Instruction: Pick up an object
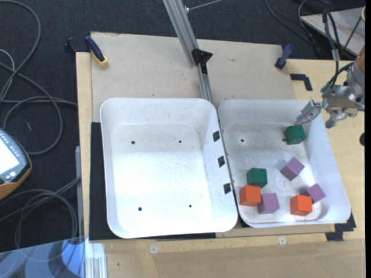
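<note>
- The gripper (pixel 320 116) hangs over the right bin (pixel 264 120) at its 2 o'clock corner, fingers spread, gripping nothing.
- A green block (pixel 294 135) lies just beside it, toward 7 o'clock.
- It should centre over that block, then descend straight before closing.

Two bins sit side by side on the bench (pixel 151 68). The right bin (pixel 255 117) holds seven blocks: one (pixel 294 135) lies alone toward its far right, and six (pixel 269 202) cluster along its near side. The gripper (pixel 322 113) hangs over the bin's far-right rim.
</note>
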`<state>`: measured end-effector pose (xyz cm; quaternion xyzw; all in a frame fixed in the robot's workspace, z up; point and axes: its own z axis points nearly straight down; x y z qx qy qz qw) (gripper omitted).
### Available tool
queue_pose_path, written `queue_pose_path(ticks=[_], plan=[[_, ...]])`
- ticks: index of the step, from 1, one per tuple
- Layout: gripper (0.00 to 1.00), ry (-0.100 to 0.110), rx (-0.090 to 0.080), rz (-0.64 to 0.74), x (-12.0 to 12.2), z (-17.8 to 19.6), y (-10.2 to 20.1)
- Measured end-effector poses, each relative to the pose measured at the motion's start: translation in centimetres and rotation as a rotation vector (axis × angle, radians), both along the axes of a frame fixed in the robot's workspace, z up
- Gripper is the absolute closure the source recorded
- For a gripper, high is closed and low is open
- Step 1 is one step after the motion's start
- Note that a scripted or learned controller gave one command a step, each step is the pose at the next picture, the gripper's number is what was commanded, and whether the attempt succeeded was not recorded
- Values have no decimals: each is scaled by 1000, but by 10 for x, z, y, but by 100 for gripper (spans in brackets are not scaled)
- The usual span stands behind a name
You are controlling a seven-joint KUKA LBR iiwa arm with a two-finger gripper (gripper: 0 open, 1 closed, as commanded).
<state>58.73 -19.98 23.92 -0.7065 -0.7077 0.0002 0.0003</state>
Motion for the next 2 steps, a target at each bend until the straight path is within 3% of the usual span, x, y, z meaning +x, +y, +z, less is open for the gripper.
queue_pose_path(ticks=[1,2], plan=[[0,4,5,6,50,-74,65],[0,4,2,-4,-42,-57,51]])
